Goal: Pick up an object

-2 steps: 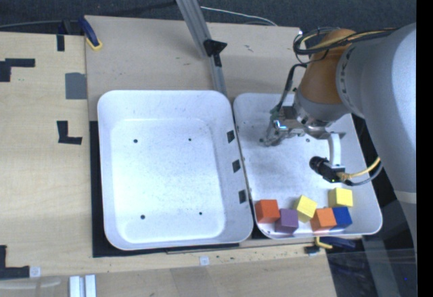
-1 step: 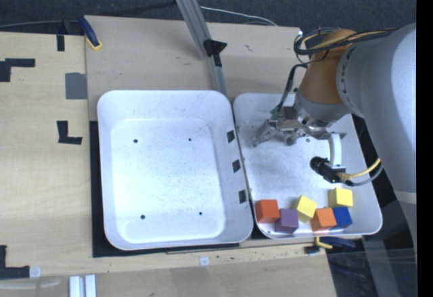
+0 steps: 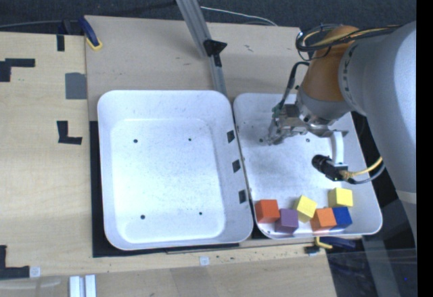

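My gripper (image 3: 274,136) hangs low over the upper middle of the right bin (image 3: 270,174), reaching in from the right under the orange-banded wrist. Nothing shows between its fingertips. Along the bin's near edge lie small blocks: an orange one (image 3: 267,210), a purple one (image 3: 289,220), a yellow one (image 3: 306,206), another orange one (image 3: 324,218), a blue one (image 3: 342,217) and a second yellow one (image 3: 341,196). All of them rest well below the gripper, apart from it.
The left bin (image 3: 115,153) stands beside the right one, their rims touching. A slanted metal rod (image 3: 193,15) runs down from the top to the bins' shared corner. A black cable connector (image 3: 326,167) hangs by the arm over the right bin.
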You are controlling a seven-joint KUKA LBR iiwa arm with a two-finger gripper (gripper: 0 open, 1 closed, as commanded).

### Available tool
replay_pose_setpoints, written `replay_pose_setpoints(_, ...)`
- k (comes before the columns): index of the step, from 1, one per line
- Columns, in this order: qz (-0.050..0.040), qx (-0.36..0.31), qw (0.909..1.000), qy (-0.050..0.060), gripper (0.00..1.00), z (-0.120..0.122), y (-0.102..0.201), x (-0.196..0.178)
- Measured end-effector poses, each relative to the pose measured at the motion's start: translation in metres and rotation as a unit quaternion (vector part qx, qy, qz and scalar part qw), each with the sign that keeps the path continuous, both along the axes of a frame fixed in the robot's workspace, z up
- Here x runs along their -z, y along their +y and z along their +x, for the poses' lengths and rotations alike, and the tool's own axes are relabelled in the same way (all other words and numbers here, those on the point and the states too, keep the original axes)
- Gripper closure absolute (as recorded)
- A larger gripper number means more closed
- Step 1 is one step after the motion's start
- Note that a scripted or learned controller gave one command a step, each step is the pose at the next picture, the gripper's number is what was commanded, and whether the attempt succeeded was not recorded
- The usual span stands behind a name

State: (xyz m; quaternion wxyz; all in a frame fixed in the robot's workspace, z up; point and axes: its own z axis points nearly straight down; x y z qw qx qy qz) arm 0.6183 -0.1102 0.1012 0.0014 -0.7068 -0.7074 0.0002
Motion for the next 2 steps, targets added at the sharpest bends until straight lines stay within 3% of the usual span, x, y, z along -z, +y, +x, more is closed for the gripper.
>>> replay_pose_setpoints(1, -0.0001, 0.0, 1.0, 0.0, 0.0, 0.0, 0.0, 0.001)
replay_pose_setpoints(2, 0.0006, -0.002, 1.0, -0.002, 0.0, -0.055, 0.056, -0.095)
